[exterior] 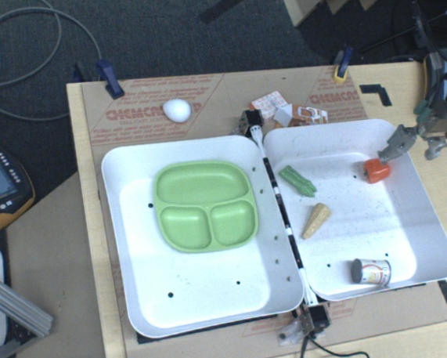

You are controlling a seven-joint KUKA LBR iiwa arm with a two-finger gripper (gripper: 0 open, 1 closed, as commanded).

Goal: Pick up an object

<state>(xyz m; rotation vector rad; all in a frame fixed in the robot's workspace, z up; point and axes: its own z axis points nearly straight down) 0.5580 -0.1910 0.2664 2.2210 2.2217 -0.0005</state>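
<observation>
In the right bin [416,219] lie a small red-orange object [377,170], a green pod-shaped piece [297,181], a tan wedge [316,220] and a small cylinder on its side [371,271]. My gripper [418,144] hangs over the bin's upper right corner, just up and right of the red-orange object. One grey finger [397,142] points down toward that object and the other stands apart to its right. The gripper is open, with nothing between the fingers.
The left bin [141,300] bears a green divided plate [206,206]. A white egg-shaped object [176,109] and some crumpled wrappers [284,112] lie on the cardboard behind the bins. Blue clamps [108,77] grip the board's far edge.
</observation>
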